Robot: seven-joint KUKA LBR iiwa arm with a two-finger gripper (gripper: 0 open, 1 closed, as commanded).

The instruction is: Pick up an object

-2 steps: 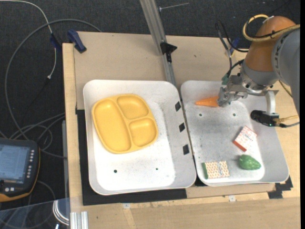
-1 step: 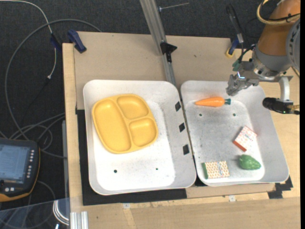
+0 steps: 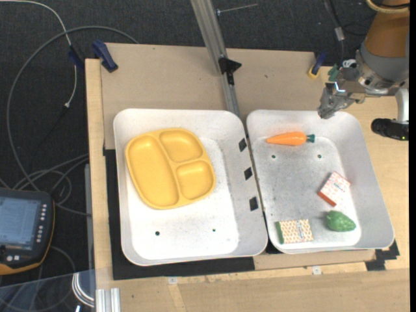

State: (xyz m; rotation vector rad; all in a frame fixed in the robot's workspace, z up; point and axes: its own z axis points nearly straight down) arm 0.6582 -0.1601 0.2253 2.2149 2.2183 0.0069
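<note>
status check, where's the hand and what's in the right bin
Hand above right bin's far edge, carrying nothing. Carrot nearest; small box, green toy, flat packet beyond. Path clear.

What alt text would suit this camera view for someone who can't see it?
A robot gripper hovers over the far edge of the right bin, which holds a carrot, two small packets and a green toy. The left bin holds a yellow tray.

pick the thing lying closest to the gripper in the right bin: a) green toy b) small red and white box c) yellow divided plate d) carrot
d, the carrot lies at the far end of the right bin, just below and left of the gripper, while the green toy and the small red and white box sit nearer the front edge, and the yellow divided plate is in the left bin.
</note>
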